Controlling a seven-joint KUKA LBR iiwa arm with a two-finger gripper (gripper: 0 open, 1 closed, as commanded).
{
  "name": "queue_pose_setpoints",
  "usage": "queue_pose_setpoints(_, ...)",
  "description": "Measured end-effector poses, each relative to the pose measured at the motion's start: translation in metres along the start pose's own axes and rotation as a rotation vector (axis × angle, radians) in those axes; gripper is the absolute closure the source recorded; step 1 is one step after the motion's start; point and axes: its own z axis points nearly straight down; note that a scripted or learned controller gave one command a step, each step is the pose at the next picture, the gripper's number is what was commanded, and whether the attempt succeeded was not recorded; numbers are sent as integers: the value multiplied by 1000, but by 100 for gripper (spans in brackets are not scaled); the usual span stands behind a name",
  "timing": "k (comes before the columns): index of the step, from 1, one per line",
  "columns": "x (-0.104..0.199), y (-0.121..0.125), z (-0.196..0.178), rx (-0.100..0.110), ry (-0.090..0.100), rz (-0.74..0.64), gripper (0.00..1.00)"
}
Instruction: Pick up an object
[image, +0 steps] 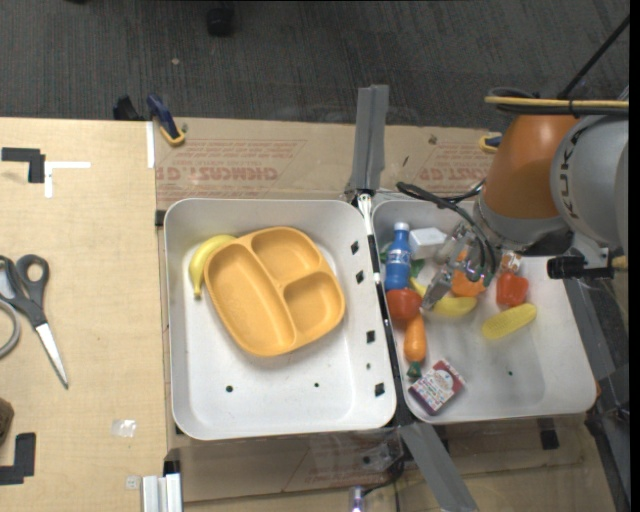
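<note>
My gripper hangs low in the right bin, near its back left part. It is directly above an orange item and a yellow item; whether it touches either is not clear. Left of it stand a blue bottle and a red round piece. An orange carrot-like piece lies in front of those. A red object and a yellow oblong piece lie to the gripper's right. A purple-edged packet sits at the bin's front left.
The left bin holds an orange divided plate with a banana tucked at its left side. A small white box lies behind the gripper. Scissors rest on the bench far left.
</note>
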Motion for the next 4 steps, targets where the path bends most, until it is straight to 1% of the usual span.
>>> queue_pose_setpoints(1, -24, 4, 4, 10, 33, -165, 0)
queue_pose_setpoints(2, 21, -1, 1, 1, 3, -103, 0)
queue_pose_setpoints(3, 69, -20, 1, -1, 2, 30, 0)
queue_pose_setpoints(4, 16, -6, 1, -1, 1, 24, 0)
